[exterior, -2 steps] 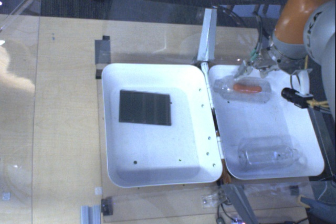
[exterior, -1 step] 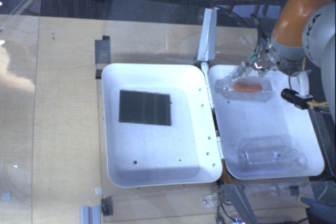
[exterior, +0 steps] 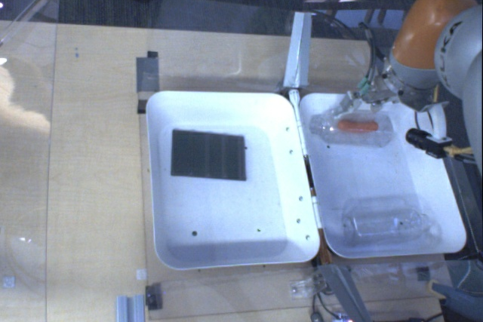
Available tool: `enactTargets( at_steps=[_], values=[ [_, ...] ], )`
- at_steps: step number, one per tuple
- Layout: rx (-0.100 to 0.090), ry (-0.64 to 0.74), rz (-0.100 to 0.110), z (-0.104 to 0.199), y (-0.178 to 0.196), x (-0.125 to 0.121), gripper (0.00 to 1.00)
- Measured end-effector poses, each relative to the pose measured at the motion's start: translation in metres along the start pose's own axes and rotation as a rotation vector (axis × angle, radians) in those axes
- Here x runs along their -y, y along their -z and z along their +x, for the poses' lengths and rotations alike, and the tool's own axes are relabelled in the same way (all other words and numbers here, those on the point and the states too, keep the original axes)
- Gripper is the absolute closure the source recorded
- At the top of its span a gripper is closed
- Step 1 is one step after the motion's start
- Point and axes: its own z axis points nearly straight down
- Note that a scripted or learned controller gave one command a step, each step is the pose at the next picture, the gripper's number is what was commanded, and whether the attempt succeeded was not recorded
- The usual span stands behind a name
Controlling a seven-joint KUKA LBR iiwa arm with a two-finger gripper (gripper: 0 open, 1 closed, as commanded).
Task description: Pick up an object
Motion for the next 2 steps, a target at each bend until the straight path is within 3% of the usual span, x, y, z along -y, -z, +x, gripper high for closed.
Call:
enactTargets(
  at_steps=[1, 2],
  values=[
    [0.001, 0.031, 0.003, 0.000, -0.001, -0.001, 0.00],
    [-0.013, 0.263, 0.029, 0.005, 0.019, 0.012, 0.00]
  ],
)
